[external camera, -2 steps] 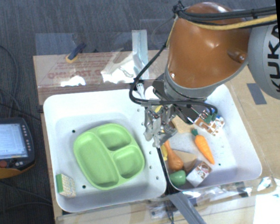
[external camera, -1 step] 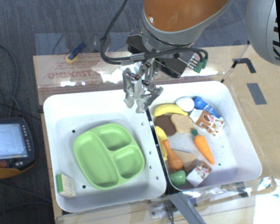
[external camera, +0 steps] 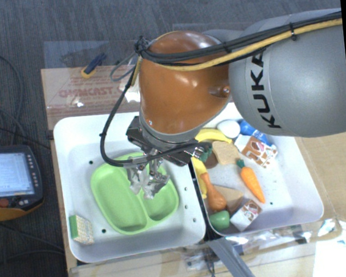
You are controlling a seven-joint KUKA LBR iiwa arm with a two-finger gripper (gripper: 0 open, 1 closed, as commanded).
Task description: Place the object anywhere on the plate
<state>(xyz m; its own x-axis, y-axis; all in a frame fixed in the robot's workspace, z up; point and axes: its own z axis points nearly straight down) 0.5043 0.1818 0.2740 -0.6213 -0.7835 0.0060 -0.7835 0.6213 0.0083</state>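
Grey arm with orange band reaching in from right, end effector (external camera: 148, 181) pointing down

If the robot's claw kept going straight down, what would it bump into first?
Most likely the green plate. The claw points down over the plate's right half in the left bin, and nothing seems to lie between them, though how high it hangs is hard to tell from above.
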